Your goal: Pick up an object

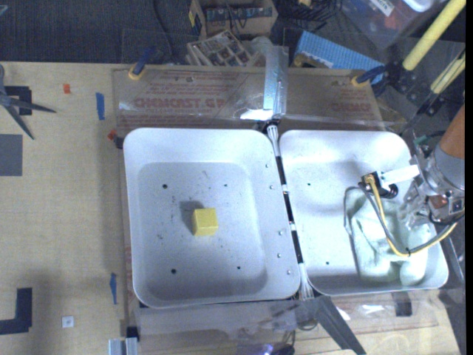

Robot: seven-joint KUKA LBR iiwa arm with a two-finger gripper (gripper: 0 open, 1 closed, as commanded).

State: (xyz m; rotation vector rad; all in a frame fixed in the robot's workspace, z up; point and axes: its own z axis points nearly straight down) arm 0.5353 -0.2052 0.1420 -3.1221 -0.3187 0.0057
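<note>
- The pincer [427, 207] is hanging over the right bin [325, 161], near its right wall; whether it is wide or narrow cannot be told, and nothing is showing in it.
- The yellow block [205, 221] is lying in the left bin [148, 161], well apart.
- Judgement: crossing the shared rim, then descending centred on the block, is giving ample room on every side.

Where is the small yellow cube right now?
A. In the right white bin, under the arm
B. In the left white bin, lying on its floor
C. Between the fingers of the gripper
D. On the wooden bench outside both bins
B: the small yellow cube lies alone on the floor of the left white bin, while the gripper is over the right white bin.
</note>
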